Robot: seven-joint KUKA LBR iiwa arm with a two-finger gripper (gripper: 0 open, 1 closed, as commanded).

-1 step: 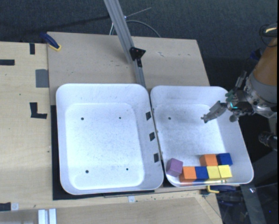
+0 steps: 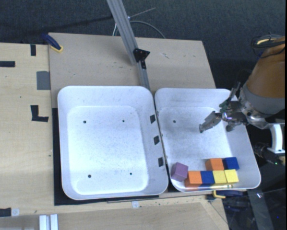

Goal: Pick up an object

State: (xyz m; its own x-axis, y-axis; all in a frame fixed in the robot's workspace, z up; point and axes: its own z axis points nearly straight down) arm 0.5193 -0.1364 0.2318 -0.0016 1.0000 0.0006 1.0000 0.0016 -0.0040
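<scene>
Nearest me, along the front wall of the right bin (image 2: pixel 239 128), sit the blocks (image 2: pixel 215 174): purple, orange, blue and yellow, packed in a tight row running left to right. Further back the jaws (image 2: pixel 207 123) hang above bare bin floor, well apart from them, holding nothing. The blocks lie toward me from the tips. Whether the jaws are spread I cannot tell.

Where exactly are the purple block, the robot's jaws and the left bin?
purple block (image 2: pixel 180 170): camera view, on its top face.
gripper (image 2: pixel 204 125): camera view, at its tip.
left bin (image 2: pixel 62 143): camera view, on its left rim.
</scene>
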